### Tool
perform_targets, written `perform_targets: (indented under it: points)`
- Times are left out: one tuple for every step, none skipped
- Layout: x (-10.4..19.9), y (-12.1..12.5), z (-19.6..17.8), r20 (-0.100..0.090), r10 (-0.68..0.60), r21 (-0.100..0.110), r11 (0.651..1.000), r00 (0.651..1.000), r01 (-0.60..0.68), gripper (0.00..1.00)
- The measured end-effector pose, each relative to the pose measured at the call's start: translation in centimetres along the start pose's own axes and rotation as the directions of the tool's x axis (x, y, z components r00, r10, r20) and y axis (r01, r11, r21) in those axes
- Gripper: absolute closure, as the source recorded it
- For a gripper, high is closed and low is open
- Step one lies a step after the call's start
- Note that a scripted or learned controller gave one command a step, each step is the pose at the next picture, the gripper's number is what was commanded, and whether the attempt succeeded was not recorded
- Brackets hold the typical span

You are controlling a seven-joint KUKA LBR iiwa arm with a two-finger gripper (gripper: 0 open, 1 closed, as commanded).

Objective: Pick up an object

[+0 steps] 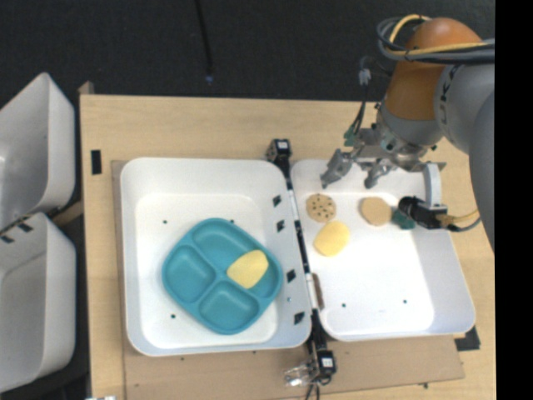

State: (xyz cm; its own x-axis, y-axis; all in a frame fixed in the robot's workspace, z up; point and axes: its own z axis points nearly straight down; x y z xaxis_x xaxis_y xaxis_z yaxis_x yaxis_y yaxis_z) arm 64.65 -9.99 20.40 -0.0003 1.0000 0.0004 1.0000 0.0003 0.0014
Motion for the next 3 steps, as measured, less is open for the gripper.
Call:
perform_targets:
  points:
    - [-0.7, 0.8, 5.0, 0.003, 0.002, 0.004, 1.0, 1.0, -0.002, 0.0]
    - [-0.8, 0.8, 10.3, 0.003, 0.004, 0.004, 1.0, 1.0, -0.004, 0.0]
    - [-0.9, 1.1, 8.5, 0.004, 0.007, -0.008, 1.0, 1.0, -0.007, 1.0]
